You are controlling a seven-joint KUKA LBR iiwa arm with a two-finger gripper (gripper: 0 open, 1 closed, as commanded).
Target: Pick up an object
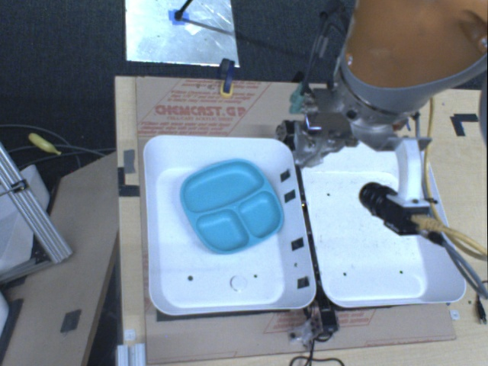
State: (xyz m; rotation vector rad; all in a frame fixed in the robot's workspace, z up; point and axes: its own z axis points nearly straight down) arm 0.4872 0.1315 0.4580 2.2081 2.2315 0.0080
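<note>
A light blue plate (231, 204) with three compartments lies flat in the middle of the left white bin (164, 280). A small pale disc (239, 283) rests near that bin's front wall. My gripper (305, 145) hangs under the grey and orange arm at the back corner where the two bins meet, over the right bin's (381, 288) back left edge. It is to the right of and behind the plate, apart from it. The wrist housing hides its tips. A black cylinder (385, 204) on a white bracket sticks out below the wrist over the right bin.
Both bins sit on a cardboard sheet (206, 105). Black clips (293, 197) line the seam between the bins. A shiny metal sheet (179, 21) lies at the back, with a blue and yellow clamp (226, 76) nearby. Cables (457, 242) trail across the right bin's right side.
</note>
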